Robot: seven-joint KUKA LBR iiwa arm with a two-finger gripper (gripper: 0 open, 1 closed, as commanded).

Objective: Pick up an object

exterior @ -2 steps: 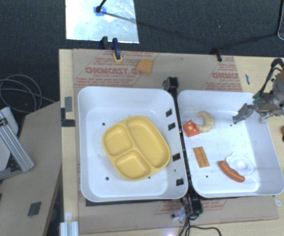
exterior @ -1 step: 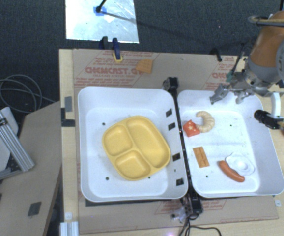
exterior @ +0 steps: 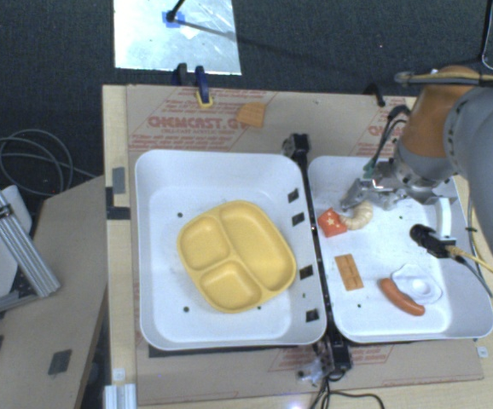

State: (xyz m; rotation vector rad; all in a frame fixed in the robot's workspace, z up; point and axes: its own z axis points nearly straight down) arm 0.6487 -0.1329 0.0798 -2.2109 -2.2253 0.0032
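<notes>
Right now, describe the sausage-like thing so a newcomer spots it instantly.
Look in the right-hand bin, toward its near edge. The sausage lies slantwise beside a clear plastic piece. It alone is long, rounded and reddish; the tan slab nearby is flat and square-cornered.

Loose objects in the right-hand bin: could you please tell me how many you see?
5: orange-red block and pale curved piece by the end effector, tan flat rectangle below them, red-brown sausage and white egg-like piece frontmost. The arm may hide more.
</notes>
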